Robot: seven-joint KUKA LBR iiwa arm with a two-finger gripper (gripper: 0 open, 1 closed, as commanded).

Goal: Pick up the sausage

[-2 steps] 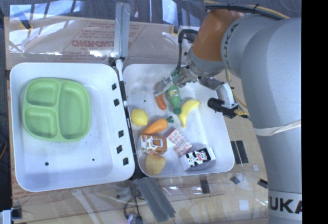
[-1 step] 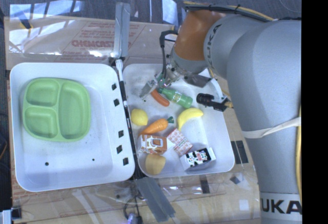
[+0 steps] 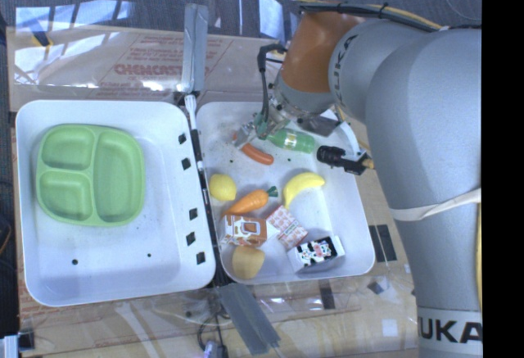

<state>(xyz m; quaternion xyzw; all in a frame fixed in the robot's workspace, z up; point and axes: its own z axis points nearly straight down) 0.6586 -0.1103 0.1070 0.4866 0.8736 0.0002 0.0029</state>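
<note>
Orange-red sausage (image 3: 257, 154) just below the gripper (image 3: 260, 129)

The bench (image 3: 98, 74) bears a left bin (image 3: 106, 266) and a right bin (image 3: 356, 225), touching.

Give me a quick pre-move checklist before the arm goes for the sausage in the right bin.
1. Sausage located in the right bin, upper part: ok.
2. End effector above the sausage, slightly up and left of it: ok.
3. Sausage between the end effector's tips: not ok, it lies on the bin floor.
4. Room around the sausage: not ok, the green bottle lies close on its right.
5. Carrot and lemon apart from the sausage: ok.
6. End effector opening: cannot tell, the wrist hides it.
</note>
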